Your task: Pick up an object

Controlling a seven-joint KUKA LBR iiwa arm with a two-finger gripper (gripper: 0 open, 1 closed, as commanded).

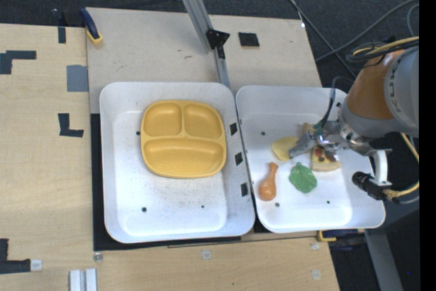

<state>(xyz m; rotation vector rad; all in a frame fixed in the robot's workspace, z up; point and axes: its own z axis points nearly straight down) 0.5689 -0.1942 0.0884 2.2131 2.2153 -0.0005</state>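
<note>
In the right bin [340, 215] lie a pale yellow piece [281, 147], an orange drumstick-shaped toy [268, 182], a green leafy toy [302, 178] and a small brown-and-white toy [326, 160]. My gripper [302, 146] reaches in from the right and is low over the bin, right beside the pale yellow piece and just left of the brown-and-white toy. The green toy sits a little below the gripper. I see nothing clearly held.
The left bin [122, 167] holds a yellow divided plate [183, 138]. A metal post [197, 3] slants down to the gap between the bins. Cables [381, 48] run past the arm at the right. The right bin's front has free floor.
</note>
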